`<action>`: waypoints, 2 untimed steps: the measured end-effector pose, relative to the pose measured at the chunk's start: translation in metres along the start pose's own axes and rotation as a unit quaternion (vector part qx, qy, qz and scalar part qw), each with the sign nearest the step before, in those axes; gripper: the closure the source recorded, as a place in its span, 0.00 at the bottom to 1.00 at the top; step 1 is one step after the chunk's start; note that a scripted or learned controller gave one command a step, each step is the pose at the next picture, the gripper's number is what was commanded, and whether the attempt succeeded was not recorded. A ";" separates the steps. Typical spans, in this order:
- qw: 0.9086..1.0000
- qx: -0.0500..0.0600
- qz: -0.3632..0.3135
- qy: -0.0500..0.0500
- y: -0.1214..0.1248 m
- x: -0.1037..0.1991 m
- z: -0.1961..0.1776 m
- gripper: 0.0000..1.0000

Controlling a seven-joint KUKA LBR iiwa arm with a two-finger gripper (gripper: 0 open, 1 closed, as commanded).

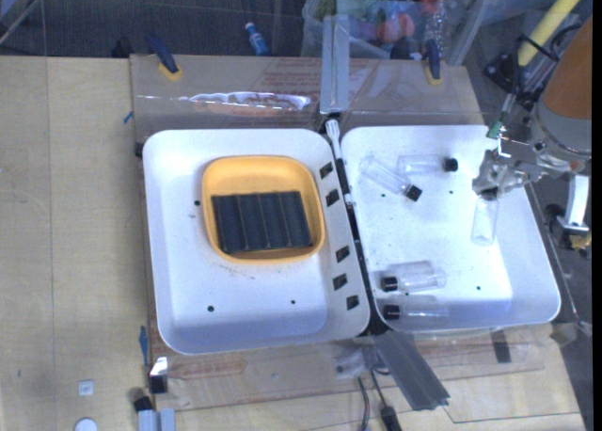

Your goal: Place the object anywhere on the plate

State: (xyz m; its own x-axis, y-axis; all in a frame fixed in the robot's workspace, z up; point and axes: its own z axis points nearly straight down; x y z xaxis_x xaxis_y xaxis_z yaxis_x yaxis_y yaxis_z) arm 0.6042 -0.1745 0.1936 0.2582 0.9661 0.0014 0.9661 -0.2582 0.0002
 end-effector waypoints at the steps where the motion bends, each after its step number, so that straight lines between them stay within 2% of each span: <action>1: 1.000 0.000 0.000 0.000 0.000 0.000 0.000 0.00; 2: 0.990 -0.001 -0.138 -0.001 0.048 -0.021 -0.044 0.00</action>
